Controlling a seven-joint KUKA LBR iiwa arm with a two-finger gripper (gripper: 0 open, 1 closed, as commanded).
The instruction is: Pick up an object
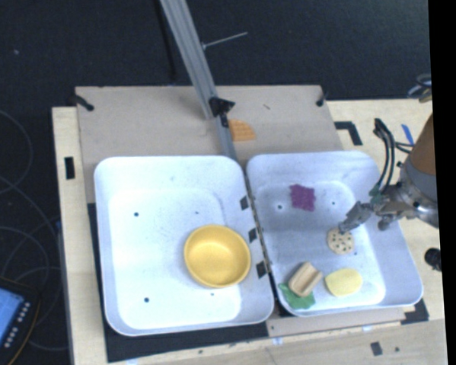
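Right bin (386,284), four items:
- Cookie (339,242), round, tan with dark specks, flat on the bin floor right of centre. Nearest to the gripper, so judged the pick target. Likely a light, rigid toy; thin profile, little edge height to catch. Best taken across the rim from above, tips straddling opposite edges; may skid on the smooth white floor if nudged sideways.
- Purple piece (302,197), squarish, toward the far wall, well apart from the cookie.
- Tan sandwich-like block (304,278) on a green leaf, at the near edge.
- Yellow lump (344,282), lemon-like, just beside the block, near and below the cookie.

Left bin (122,191): one yellow bowl (216,255), upright, near the dividing wall.

Gripper (361,214): entering from the right, tip just above and right of the cookie; nothing seen between the fingers. Jaws: apart or together cannot be told at this size and angle.

Counter (286,121): small orange tag (241,131) behind the bins.
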